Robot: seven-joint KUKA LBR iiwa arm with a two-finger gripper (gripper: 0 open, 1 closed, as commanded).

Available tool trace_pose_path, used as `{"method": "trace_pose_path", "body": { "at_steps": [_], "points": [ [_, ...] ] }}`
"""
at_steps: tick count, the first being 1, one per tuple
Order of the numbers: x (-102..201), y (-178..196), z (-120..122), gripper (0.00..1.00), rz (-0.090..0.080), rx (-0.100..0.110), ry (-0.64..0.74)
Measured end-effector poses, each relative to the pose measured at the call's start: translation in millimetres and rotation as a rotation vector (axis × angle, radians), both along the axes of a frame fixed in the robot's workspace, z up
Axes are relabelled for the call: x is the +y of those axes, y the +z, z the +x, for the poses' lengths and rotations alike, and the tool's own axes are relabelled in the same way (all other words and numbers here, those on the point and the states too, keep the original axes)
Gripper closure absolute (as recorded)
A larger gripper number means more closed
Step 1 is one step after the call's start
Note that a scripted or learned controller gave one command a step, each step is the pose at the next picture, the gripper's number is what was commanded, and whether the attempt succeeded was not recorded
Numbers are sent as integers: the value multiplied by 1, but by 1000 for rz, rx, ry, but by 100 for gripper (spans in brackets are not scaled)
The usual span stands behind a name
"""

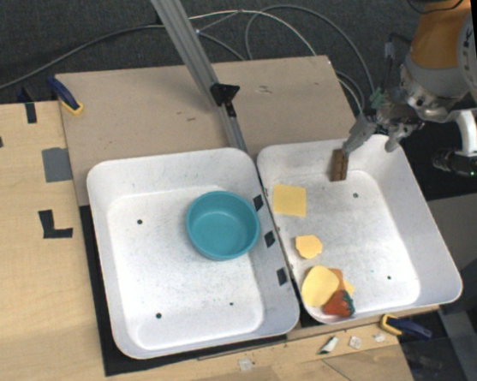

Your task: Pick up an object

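Note:
The right bin (399,234) holds a flat yellow square (290,200) near its left wall. Below that lies a small yellow piece (308,246). At the bin's front left corner a rounder yellow piece (320,285) rests against a red and green item (340,304). A blue bowl (221,224) stands upright in the left bin (145,274). My gripper (339,166) reaches in from the upper right, and its brown tip is low over the back of the right bin. It is to the right of the yellow square and apart from it. Nothing shows in its grasp.
The grey and orange arm (437,49) hangs over the right bin's back right corner. A slanted metal pole (196,52) rises behind the bins, with cables beside it. Clamps sit at the board's back left (66,96) and front right (398,326).

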State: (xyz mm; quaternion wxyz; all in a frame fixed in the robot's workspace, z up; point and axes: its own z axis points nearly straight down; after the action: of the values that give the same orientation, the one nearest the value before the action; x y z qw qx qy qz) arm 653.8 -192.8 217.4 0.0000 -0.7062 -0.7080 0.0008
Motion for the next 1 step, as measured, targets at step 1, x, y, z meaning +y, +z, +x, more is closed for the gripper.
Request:
{"method": "trace_pose_path", "body": {
  "at_steps": [1],
  "points": [
    [0, 0, 0, 0, 0, 1, 0]
  ]
}}
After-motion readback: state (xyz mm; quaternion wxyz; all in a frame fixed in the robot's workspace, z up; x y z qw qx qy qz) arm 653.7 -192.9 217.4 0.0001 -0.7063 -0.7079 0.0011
